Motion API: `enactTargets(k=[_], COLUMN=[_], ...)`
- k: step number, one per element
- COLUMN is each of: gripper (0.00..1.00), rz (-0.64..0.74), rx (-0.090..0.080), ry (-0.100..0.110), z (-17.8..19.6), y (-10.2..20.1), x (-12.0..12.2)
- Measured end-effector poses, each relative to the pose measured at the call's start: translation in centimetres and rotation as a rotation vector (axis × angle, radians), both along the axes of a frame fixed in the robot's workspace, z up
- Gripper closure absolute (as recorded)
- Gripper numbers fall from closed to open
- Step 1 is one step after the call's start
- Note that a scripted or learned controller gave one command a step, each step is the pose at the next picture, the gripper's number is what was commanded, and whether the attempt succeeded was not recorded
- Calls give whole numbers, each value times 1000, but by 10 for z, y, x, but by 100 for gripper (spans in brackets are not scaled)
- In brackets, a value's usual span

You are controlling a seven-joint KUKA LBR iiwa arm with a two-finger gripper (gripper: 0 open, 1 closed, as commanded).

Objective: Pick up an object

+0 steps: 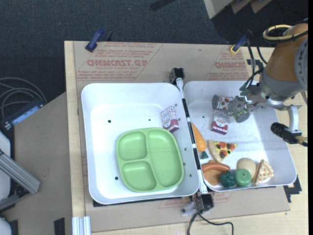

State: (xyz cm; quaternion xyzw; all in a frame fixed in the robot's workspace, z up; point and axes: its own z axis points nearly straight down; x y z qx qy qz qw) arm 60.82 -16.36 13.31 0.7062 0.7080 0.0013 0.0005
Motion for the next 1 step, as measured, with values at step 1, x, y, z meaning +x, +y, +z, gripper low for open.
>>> enactTargets(k=[1], gripper=[100], rz=[-1], rx=[0], ry=[3], z=[66], y=[65], x=[-60])
